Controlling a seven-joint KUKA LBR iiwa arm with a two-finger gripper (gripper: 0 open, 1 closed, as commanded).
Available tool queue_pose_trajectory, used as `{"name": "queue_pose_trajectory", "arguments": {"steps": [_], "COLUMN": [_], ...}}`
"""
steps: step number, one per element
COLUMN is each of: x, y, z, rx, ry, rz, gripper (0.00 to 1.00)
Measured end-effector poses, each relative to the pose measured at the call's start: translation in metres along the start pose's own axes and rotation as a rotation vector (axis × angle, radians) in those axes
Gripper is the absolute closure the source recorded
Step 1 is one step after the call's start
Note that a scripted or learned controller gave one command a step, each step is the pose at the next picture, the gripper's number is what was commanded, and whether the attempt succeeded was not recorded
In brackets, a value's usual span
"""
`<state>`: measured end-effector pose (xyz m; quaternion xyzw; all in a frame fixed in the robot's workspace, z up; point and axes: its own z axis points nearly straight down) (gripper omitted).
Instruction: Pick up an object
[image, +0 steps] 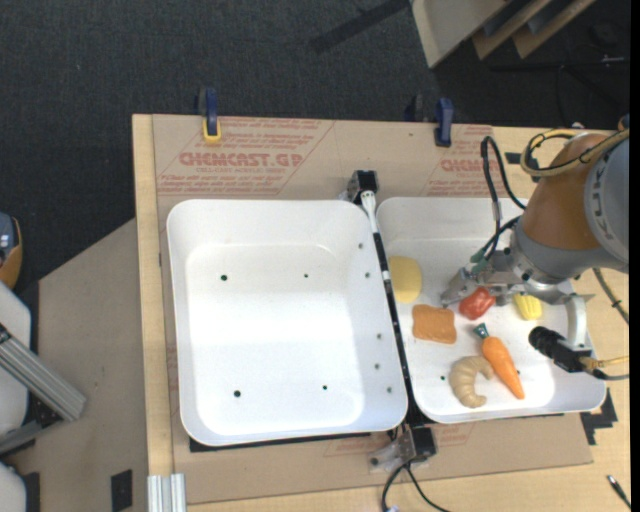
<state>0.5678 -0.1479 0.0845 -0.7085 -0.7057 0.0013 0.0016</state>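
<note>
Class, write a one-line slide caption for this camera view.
Arm's gripper hovers by a red toy in the right bin among a carrot, croissant and orange slice.

From my screen both white bins (270, 320) look like smooth, faintly glossy plastic. The board (300, 150) under them reads as matt brown paper-faced sheet with red print. The carrot (503, 366) and the red tomato-like piece (477, 303) shine like moulded plastic; the croissant (470, 381) looks duller.

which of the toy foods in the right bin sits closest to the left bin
The pale yellow round piece, right by the divider. The orange slab, croissant and carrot lie farther right.
</note>
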Motion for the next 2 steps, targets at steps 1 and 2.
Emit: {"name": "queue_pose_trajectory", "arguments": {"steps": [1, 2], "x": [0.002, 0.092], "y": [0.003, 0.056], "z": [-0.012, -0.107], "rx": [-0.008, -0.019], "ry": [-0.001, 0.001], "rz": [-0.003, -0.015], "gripper": [1.0, 1.0]}}
